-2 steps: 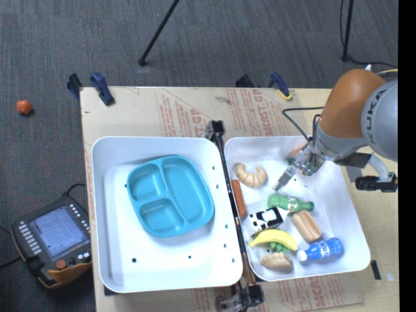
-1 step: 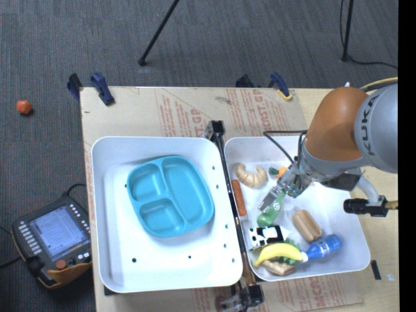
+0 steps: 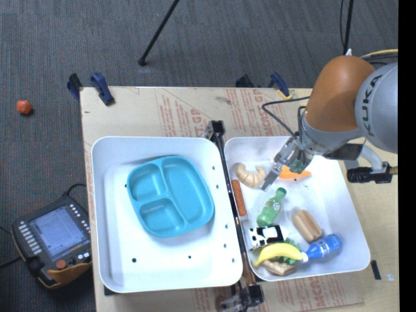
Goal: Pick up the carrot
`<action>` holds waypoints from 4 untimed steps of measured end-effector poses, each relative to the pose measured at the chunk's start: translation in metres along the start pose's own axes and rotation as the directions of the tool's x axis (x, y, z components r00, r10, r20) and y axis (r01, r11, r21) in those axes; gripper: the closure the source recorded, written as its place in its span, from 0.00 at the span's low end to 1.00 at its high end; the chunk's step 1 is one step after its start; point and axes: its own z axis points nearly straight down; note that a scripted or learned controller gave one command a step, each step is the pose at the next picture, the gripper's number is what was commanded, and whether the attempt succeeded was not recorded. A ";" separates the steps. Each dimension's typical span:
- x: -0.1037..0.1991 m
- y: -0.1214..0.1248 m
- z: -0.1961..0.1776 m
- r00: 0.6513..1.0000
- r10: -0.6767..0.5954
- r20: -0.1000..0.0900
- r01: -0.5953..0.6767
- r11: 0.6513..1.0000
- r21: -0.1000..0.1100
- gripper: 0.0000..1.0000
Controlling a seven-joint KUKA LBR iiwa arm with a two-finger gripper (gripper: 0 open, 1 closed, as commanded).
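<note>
A small orange carrot (image 3: 296, 172) lies in the right shallow white bin (image 3: 348, 207), near its upper middle. The grey two-finger gripper (image 3: 273, 177) reaches down just left of the carrot, its tip beside a pale tan croissant (image 3: 249, 173). Below the carrot stand a green plastic bottle (image 3: 272, 205), a brown bread roll (image 3: 307, 225), a blue bottle (image 3: 323, 247) and a yellow banana (image 3: 279, 253). Well left of the carrot, a blue divided plate (image 3: 170, 195) rests in the left white bin (image 3: 107, 174).

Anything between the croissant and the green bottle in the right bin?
In the camera view, the hand reaches down between the croissant and the carrot. Below its tip, bare bin floor separates the croissant from the bottle.
</note>
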 end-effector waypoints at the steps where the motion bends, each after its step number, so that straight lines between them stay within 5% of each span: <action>1: -0.021 -0.034 0.058 1.000 -0.014 0.006 0.014 1.000 -0.008 0.00; 2: -0.066 -0.078 0.056 0.960 -0.281 0.002 0.281 0.960 0.000 0.00; 3: -0.016 -0.012 0.063 0.951 -0.310 -0.001 0.310 0.951 -0.001 0.00; 4: 0.016 -0.046 0.063 0.881 -0.473 -0.001 0.473 0.881 0.000 0.00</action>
